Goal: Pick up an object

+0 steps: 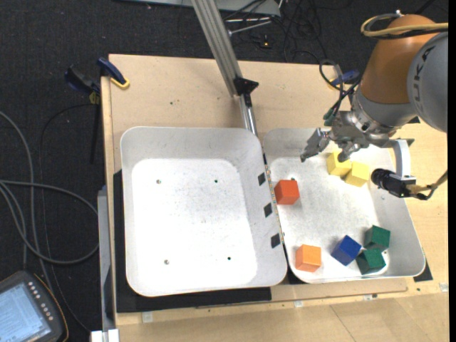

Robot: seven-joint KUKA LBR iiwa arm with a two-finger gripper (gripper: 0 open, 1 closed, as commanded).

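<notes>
My gripper [326, 152] hangs over the far end of the right bin [399, 223], its two dark fingers spread open with nothing between them. A yellow block [336, 164] lies just below its right finger, and a second yellow block [357, 174] sits against it. Further down the bin are a red-orange cube [286, 191] near the left wall, an orange cube [308, 257], a blue cube [347, 249] and two green cubes [378, 236] [370, 261] at the near right corner.
The left bin [132, 191] lies alongside, its rim overlapping the right bin's. A metal pole [217, 38] slants down to the far edge between the bins. Cables and a black fitting [390, 181] hang off the wrist at the right.
</notes>
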